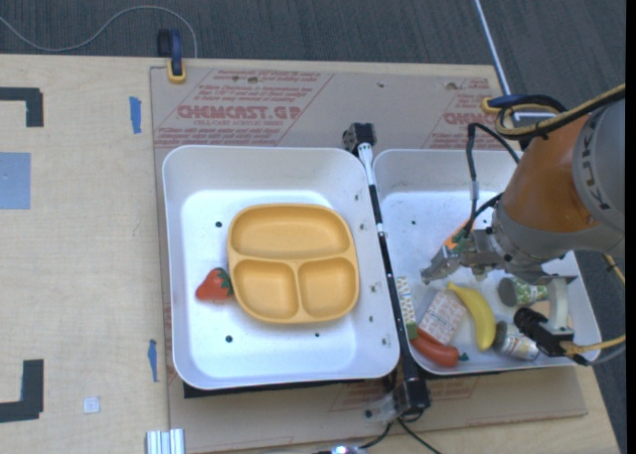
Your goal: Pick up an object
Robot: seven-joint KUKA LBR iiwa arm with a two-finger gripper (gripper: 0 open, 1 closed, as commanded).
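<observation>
Two white bins sit side by side on the bench. The arm [556, 194] hangs over the right bin [417, 179], and its gripper [467, 255] is low, near the middle of the toys. I cannot tell how the jaws stand, since the wrist hides most of them, and nothing shows between them.

A banana [476, 313] lies just below the jaws. A white packet [440, 317] sits below and a bit to the left, touching the banana. A red pepper [433, 347] lies lower again, at the bin's near edge. A small jar [515, 345] rests beyond the banana.

Far to the left of the jaws, in the left bin [189, 273], is a yellow tray [292, 262] with three parts. A strawberry [213, 285] sits just beside the tray.

My guess is that the arm is going down to grab something, and nothing is picked yet. Next it needs to line up over one toy, most likely the banana, close on it, and lift.

Red letters on the brown board [248, 104] behind the bins are too blurry to read for sure.
</observation>
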